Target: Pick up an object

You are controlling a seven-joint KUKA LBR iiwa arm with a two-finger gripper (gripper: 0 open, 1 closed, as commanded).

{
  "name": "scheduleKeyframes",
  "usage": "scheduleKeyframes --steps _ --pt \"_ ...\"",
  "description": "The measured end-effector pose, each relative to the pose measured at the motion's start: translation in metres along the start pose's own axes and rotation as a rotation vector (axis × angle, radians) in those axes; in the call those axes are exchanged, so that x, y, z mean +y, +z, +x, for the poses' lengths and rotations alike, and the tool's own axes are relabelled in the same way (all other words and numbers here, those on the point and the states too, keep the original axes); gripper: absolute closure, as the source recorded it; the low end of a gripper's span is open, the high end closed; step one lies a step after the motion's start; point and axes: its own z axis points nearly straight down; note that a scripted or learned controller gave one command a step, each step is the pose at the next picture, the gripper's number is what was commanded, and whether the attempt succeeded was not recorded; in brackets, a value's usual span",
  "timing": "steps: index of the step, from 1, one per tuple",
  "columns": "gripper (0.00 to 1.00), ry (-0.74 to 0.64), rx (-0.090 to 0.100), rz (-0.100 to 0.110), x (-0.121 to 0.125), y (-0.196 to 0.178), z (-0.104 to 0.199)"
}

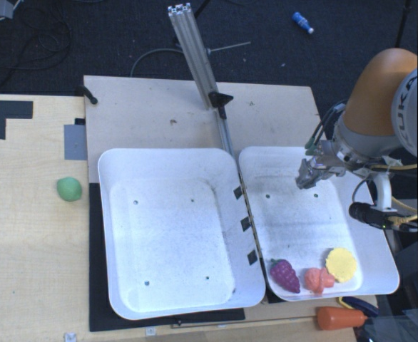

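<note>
Nearest the camera, an orange, carrot-shaped plastic toy (339, 318) lies on the bench just outside the front rim of the right-hand shallow white plastic bin (294, 212). Inside that bin, along its front edge, three small toy pieces sit in a row: a dark purple bunch of plastic grapes (285, 275) at the left, a pinkish-orange lumpy plastic toy (317, 279) just beside it, and a round yellow plastic piece (342, 263) touching or nearly touching the pink one on the right.

The left-hand shallow white plastic bin (170, 226) stands side by side with the first, the rims meeting along a line of small black clips.

Further back, the small grey two-finger gripper (310, 175) hangs over the rear part of the right bin, well apart from the three toys at the front. Whether its fingers are spread or closed cannot be told from this angle, and nothing can be seen between them. Behind it rises the grey arm with its orange band (384, 91).

Out to the left, a green ball (69, 189) rests on the pale wooden tabletop. At the back, a ribbed aluminium bar (195, 48) slants across the board.
</note>
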Motion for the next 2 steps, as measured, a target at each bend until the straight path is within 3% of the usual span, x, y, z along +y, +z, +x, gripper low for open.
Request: scheduleKeyframes --steps 2 --pt "1.00 -0.004 0.001 0.000 -0.002 -0.018 0.093"
